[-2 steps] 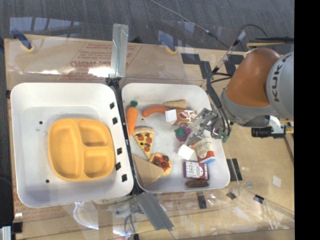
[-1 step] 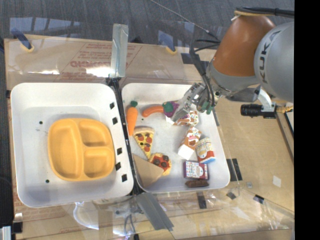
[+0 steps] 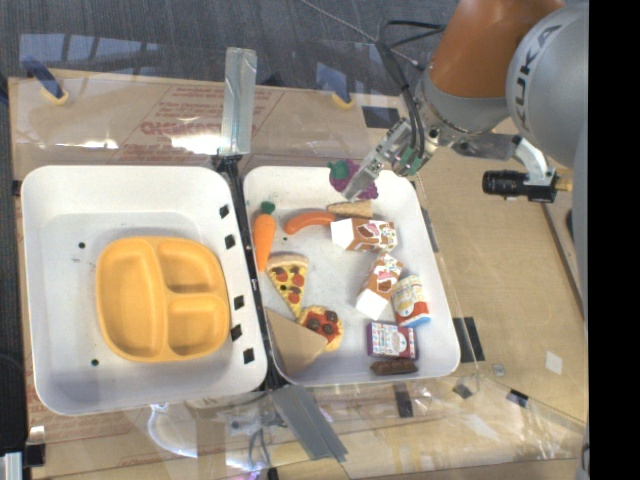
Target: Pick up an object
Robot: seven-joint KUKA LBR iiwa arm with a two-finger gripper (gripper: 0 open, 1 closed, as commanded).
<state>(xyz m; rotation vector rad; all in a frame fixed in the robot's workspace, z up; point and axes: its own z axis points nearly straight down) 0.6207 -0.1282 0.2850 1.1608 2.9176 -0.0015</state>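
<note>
Your gripper (image 3: 372, 180) sits right at the purple grapes (image 3: 345, 175), which lie just left; can't tell its grip state.

The big grey round robot arm (image 3: 548, 63) has a shiny orange band (image 3: 487, 28), dark letters on its side, thin black cables and a small black part sticking out.

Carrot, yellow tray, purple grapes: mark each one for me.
carrot (image 3: 263, 240), camera view, middle of the orange body.
yellow tray (image 3: 132, 298), camera view, floor of its large left compartment.
purple grapes (image 3: 345, 177), camera view, left part of the bunch, beside the gripper.
</note>
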